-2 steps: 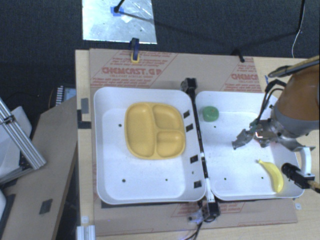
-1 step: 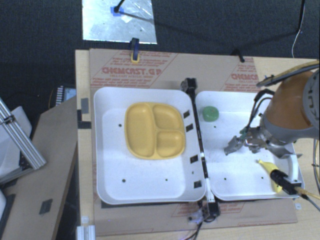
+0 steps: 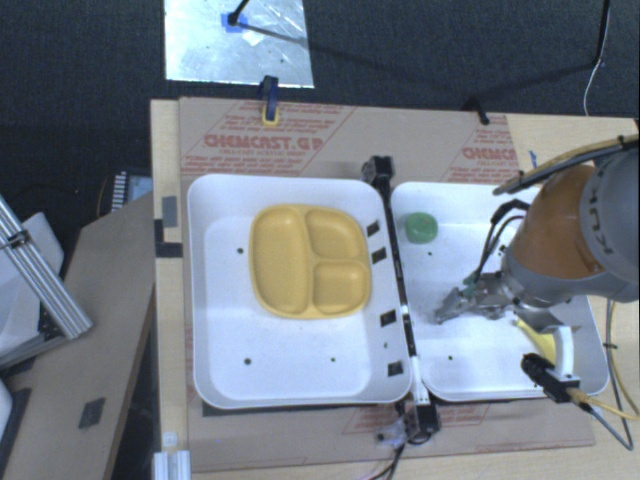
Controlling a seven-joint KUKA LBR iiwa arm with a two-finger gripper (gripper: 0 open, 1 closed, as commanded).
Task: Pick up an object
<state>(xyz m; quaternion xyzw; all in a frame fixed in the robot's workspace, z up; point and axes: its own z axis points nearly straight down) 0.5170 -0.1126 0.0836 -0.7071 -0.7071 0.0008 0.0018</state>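
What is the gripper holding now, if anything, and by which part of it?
It cannot be told. The gripper is low over the right bin, and no object shows between its fingers. The green object lies apart, near the bin's far corner.

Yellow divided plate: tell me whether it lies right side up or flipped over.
Right side up. The yellow divided plate lies flat in the left bin with its three compartments facing up, hollows and dividing ridges plainly visible.

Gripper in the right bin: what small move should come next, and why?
Probably a short move up the view toward the green round object. The gripper sits low in the right bin with nothing visibly between its fingers, and that object lies apart near the bin's far-left corner.
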